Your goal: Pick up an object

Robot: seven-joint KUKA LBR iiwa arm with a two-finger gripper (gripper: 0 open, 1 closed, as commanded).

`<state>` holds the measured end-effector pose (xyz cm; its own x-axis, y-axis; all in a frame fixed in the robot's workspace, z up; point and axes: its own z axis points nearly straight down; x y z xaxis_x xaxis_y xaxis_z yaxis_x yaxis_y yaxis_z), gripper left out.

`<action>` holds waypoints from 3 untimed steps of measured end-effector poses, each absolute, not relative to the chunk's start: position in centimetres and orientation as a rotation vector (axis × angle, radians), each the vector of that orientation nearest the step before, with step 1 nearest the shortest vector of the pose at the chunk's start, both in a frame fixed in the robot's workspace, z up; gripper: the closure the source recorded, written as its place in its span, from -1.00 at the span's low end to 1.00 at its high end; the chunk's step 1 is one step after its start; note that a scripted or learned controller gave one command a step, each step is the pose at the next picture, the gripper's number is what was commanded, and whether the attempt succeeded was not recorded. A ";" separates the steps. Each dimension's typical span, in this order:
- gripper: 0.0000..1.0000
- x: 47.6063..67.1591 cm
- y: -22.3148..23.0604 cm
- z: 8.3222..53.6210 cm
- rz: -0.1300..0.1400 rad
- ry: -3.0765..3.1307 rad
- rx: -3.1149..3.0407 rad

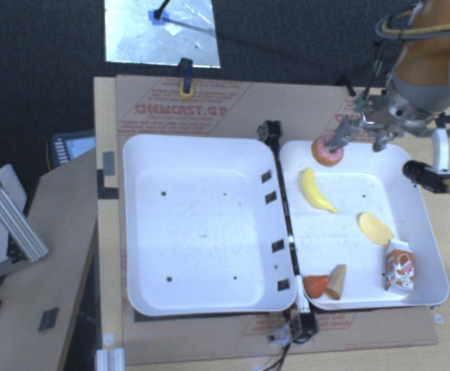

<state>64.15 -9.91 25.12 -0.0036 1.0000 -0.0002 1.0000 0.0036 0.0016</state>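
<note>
The right white bin (422,207) offers bare floor around its toys; the gripper (359,134) hangs open at the far rim, one finger touching a round orange-pink fruit (327,152), nothing between its fingers; the yellow banana (316,191) lies just below, probably light, stiff, slippery plastic, best pinched across its narrow middle.

Grey arm (434,33) with orange band reaching in from the right, hand (362,136) lowered, two fingers spread apart
</note>
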 end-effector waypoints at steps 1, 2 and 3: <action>-1.00 61.5 -8.2 14.4 -0.008 2.228 2.227; -1.00 64.7 -14.4 8.4 0.007 2.214 2.221; 1.00 64.9 -14.0 10.0 0.014 2.217 2.212</action>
